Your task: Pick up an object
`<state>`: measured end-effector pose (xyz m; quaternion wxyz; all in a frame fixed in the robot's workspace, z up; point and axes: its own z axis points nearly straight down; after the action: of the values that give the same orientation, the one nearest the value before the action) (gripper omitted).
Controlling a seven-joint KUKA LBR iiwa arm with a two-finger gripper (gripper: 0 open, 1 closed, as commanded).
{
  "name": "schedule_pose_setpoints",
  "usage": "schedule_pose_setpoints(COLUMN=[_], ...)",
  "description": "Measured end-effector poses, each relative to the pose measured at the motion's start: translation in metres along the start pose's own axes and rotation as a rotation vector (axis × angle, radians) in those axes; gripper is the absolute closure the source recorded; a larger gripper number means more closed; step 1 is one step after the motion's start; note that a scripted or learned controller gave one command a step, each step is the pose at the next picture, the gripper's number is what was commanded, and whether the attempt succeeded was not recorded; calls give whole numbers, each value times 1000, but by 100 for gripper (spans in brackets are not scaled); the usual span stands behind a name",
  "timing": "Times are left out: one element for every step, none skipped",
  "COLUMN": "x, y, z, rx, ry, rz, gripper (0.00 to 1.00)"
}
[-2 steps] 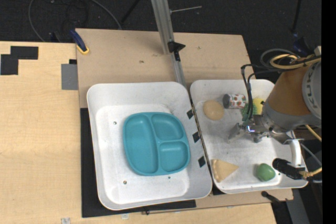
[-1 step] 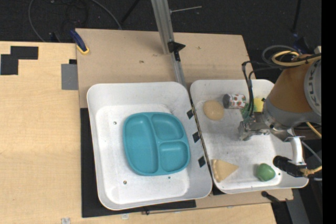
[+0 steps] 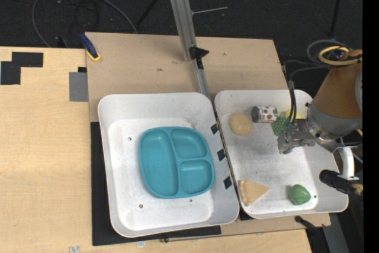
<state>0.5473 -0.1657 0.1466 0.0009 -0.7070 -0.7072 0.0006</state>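
Note:
The right bin [image 3: 266, 201] holds several small objects. A round tan lump [image 3: 240, 124] lies near its left wall, and a small patterned cylinder [image 3: 265, 114] lies on its side at the back. A tan wedge [image 3: 253, 191] sits at the front left and a green rounded piece [image 3: 299, 194] at the front right. My gripper [image 3: 288, 143] hangs low over the right half of this bin, reaching in from the right. A small green leafy piece [image 3: 281, 125] sits right against its upper left side; whether it is held is hidden by the gripper body.
The left bin [image 3: 118, 127] carries a teal divided plate [image 3: 176, 160] in its middle. An upright metal post [image 3: 180, 15] stands behind the two bins. Bare bin floor lies between the tan lump and the wedge.

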Motion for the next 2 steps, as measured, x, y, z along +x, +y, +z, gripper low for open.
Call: schedule_pose_setpoints(x=[8,7], y=[0,0], z=[-58,-111], rx=[-3,-5], ry=[0,-1], rz=[-2,-1], gripper=[100,100])
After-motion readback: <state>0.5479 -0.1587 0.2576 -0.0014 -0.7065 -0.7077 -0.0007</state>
